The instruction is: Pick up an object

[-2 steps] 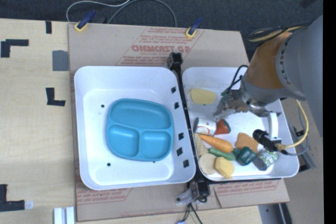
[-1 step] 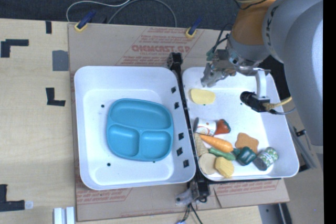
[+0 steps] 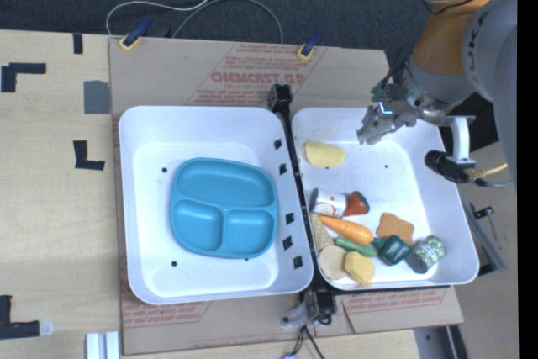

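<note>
**End effector over far side of right bin, yellow piece nearest**

I see the end effector hanging above the far part of the right bin, the arm coming in from the right. I cannot tell from this view whether its fingers are spread or closed; nothing is visibly between them.

Landmark for positions: the black divider where the two bins meet.

The nearest object, a pale yellow piece, lies just right of the divider in the far half of the right bin. Its long axis runs roughly across the bin, away from the divider, with the broader end toward the end effector. It sits left of the end effector and a little nearer the camera, close to it but apart.

Further toward the near end, also right of the divider: a red and white item, then an orange carrot lying at a slant with its thick end away from the divider. Other small toys cluster in the near right corner.

Left of the divider, a blue sectioned tray lies in the left bin. Both bins rest on cardboard on the bench.
</note>
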`<state>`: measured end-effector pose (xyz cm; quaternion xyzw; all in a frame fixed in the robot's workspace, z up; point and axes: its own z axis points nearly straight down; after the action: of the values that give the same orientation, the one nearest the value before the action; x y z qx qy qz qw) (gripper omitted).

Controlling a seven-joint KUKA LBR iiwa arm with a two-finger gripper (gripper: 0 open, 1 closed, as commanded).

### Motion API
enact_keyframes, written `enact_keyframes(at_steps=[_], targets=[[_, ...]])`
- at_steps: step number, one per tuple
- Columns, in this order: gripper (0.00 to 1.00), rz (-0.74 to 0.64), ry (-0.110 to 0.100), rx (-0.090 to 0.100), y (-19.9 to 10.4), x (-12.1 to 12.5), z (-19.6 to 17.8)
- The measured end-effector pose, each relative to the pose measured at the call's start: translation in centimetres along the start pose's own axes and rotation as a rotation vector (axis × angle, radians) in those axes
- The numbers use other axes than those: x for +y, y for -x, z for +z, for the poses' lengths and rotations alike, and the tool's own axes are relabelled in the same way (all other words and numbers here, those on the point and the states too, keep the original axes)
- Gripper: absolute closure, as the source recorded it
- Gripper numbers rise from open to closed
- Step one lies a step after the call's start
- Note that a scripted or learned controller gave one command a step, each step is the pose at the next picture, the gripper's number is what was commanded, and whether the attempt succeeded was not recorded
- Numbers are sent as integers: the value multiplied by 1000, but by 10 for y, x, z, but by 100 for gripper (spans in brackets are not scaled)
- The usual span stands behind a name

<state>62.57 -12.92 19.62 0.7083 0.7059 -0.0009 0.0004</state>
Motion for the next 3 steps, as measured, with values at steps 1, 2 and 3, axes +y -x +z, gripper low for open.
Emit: enact_keyframes(at_steps=[1, 2, 3], targets=[[100, -1, 5, 0, 0, -36, 113], [0, -6, 5, 3, -2, -34, 108], [0, -3, 11, -3, -14, -74, 109]])
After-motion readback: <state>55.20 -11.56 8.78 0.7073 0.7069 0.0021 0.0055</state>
